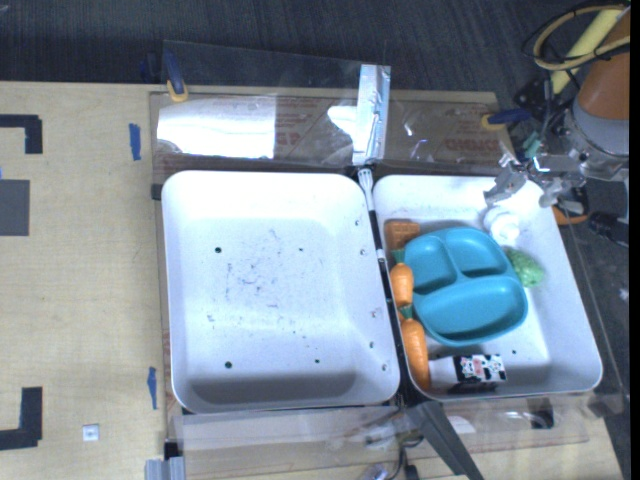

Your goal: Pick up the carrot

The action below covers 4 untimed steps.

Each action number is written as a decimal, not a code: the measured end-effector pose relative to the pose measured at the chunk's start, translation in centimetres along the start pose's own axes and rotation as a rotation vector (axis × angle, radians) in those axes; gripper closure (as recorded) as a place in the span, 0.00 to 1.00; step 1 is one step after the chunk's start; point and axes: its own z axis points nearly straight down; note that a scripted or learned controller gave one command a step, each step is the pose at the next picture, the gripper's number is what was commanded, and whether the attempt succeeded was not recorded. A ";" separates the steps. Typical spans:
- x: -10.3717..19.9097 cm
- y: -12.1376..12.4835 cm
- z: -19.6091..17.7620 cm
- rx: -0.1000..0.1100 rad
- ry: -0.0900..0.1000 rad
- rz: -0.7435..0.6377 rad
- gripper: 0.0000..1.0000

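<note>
Lying along the left wall of the right bin [575, 298], the carrot [415, 353] sits near the front corner, pressed beside the blue divided tray [468, 290]; a second orange piece [402, 285] rests just behind it, possibly another carrot; judged stiff, light, smooth and tapered, likely to roll, so best taken across its thick middle, though wall and tray crowd both sides; gripper [520, 183] hovers over the bin's back right corner, jaw state cannot be told; a green item [527, 268] is half hidden behind the tray.
</note>
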 end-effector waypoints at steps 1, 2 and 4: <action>3.2 -2.7 10.1 0.002 0.001 0.265 0.00; 5.1 -10.6 10.5 -0.022 -0.003 0.630 0.00; 10.8 -5.8 0.0 -0.038 -0.019 0.794 0.00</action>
